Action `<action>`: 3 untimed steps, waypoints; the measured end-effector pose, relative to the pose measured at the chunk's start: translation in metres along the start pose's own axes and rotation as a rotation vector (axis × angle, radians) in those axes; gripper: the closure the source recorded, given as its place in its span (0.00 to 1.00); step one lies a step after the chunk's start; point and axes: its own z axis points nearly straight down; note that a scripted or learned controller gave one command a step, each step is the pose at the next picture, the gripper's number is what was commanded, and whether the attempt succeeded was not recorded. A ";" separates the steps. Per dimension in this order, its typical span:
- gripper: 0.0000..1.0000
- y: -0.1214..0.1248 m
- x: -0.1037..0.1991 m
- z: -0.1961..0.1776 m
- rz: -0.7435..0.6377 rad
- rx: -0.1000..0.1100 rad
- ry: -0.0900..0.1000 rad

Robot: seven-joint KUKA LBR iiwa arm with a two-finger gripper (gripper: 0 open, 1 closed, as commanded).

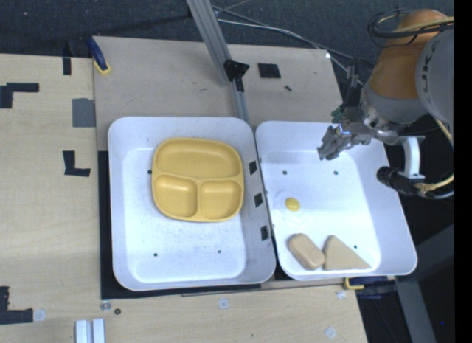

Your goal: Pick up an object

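The claw (332,146) is being held over the far part of the right bin (383,186), reached in from the right, and whether it is open or closed cannot be told from this slant; nothing is being seen gripped in it. A small yellow ball (293,203) is being kept in the middle of that bin, well apart from the claw, while a tan bread roll (305,251) and a tan wedge (344,254) are lying side by side at its near edge. A yellow divided plate (198,179) is being carried in the left bin (133,246) on the surface (44,209).
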 end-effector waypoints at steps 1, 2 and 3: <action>1.00 0.005 0.051 0.007 0.000 -0.001 0.000; 1.00 0.013 0.102 0.010 0.000 -0.001 -0.001; 1.00 0.019 0.144 -0.001 0.000 -0.001 0.000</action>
